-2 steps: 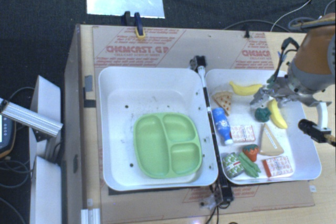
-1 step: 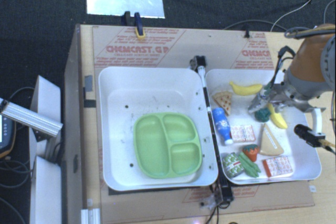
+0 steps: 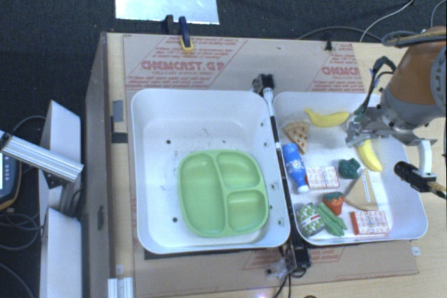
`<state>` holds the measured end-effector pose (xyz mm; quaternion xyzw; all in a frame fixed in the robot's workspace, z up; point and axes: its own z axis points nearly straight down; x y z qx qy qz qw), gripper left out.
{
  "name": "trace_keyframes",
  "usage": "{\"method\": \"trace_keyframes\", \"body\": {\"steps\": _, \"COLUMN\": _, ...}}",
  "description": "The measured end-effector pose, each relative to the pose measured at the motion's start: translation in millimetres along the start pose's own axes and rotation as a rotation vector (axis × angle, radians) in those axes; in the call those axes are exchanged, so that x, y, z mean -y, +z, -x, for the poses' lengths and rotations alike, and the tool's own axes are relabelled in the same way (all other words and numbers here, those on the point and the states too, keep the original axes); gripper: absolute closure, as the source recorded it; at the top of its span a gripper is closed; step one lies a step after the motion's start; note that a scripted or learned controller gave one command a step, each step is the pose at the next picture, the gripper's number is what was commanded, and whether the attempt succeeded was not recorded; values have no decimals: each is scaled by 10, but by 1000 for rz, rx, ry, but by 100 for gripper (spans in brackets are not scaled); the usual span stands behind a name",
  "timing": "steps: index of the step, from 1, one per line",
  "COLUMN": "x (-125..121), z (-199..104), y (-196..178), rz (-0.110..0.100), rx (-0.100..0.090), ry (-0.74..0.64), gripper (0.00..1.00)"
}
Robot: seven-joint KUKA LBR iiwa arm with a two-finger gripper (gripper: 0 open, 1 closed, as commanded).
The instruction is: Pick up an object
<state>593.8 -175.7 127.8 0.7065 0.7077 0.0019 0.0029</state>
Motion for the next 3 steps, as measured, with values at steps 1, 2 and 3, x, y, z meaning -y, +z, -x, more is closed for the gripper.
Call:
{"method": "trace_keyframes", "body": {"steps": 1, "x": 1, "z": 0, "y": 1, "rz": 0, "rx": 0, "ry": 0, "gripper": 0}}
{"method": "trace_keyframes", "body": {"steps": 2, "x": 253, "z": -122, "y": 436, "rz": -6, "rx": -1, "ry": 1, "gripper": 0}}
{"method": "trace_keyframes", "body": {"steps": 3, "x": 510, "z": 114, "y": 429, "rz": -6, "rx": -1, "ry": 1, "gripper": 0}}
